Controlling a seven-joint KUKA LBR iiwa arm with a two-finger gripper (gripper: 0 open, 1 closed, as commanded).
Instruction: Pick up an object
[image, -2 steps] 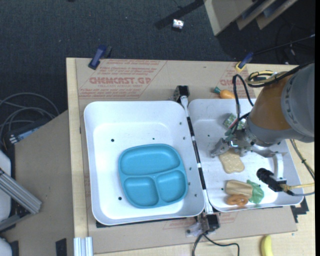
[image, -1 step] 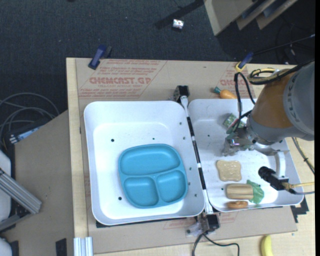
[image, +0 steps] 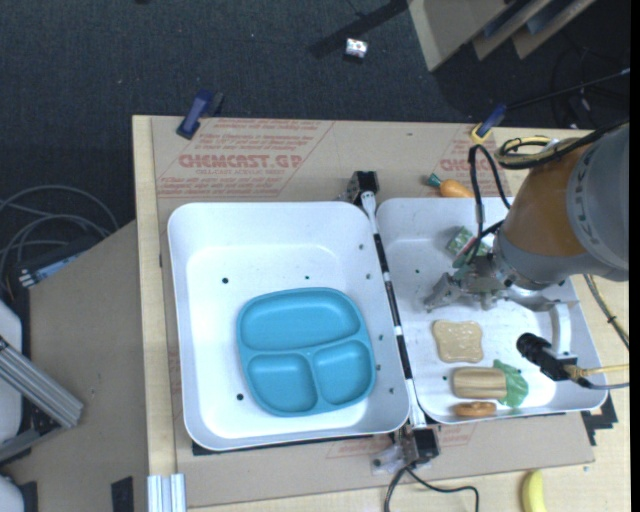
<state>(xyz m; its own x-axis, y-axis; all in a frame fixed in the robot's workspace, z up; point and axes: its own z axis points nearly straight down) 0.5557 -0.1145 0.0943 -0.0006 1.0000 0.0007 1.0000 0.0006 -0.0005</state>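
My gripper (image: 447, 289) hangs low over the middle of the right bin (image: 420, 225), its grey tip pointing left. Just below it a tan slice of toast (image: 458, 340) lies flat. Nearer the front edge sit a tan bun (image: 478, 381), a green piece (image: 514, 386) against the bun's right end, and a small orange sausage (image: 474, 408). A small green and white item (image: 459, 241) lies behind the gripper, partly covered by the wrist. Nothing shows held in the gripper.
The left bin (image: 200, 240) holds a blue divided plate (image: 305, 349). An orange item (image: 453, 186) lies on the board behind the right bin. Blue clips (image: 198, 113) sit at the board's back corners, and a yellow object (image: 533, 490) is at the bottom right.
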